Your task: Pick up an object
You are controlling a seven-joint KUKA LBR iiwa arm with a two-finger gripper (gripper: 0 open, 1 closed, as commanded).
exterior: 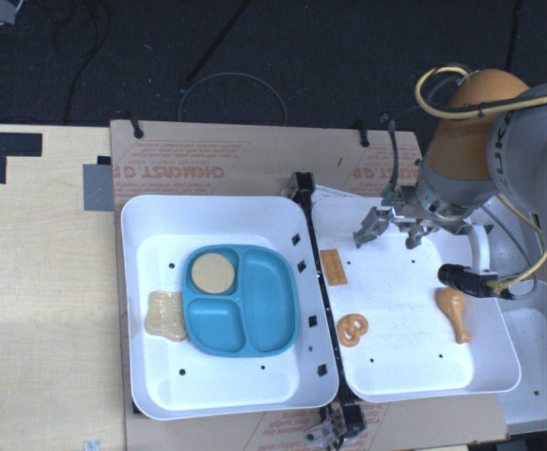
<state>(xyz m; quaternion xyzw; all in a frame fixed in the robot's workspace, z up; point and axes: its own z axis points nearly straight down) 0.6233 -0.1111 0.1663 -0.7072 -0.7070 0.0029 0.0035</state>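
The gripper [392,230] hung spread wide, gripping nothing, by the right bin's [499,365] far rim; bare floor lay below toward the pretzel [352,329].

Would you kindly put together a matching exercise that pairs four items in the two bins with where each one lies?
Items:
1. round cracker
2. pretzel
3. drumstick
4. pale slice

Places:
A. right bin, near the divider between the bins
B. left bin, beside the blue tray's left edge
C. in the blue tray's upper-left compartment
D. right bin, near its right side

Pairs: 1-C, 2-A, 3-D, 4-B
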